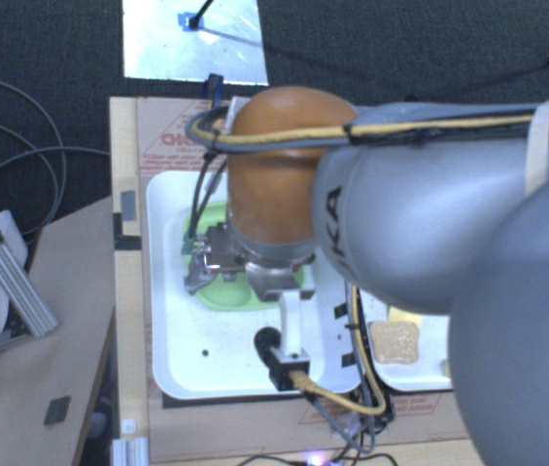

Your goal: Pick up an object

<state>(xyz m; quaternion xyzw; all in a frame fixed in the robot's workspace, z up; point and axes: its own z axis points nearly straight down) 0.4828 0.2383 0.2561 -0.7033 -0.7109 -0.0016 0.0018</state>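
Note:
The arm's orange wrist band point(274, 163) and grey flange hang low over the left white bin point(172, 260). A light green object point(223, 291) lies in that bin, mostly covered by the wrist; parts of it show at the wrist's left and lower edges. The gripper sits beneath the wrist, hidden from the camera. In the right bin point(429, 382) lies a tan, sponge-like square point(395, 342) with a yellow piece point(412, 315) just behind it.
A black camera mount and cables point(279, 357) hang off the wrist over the left bin's front. The grey arm body point(449, 221) covers most of the right bin. A metal plate point(193, 27) lies on the floor behind the bench.

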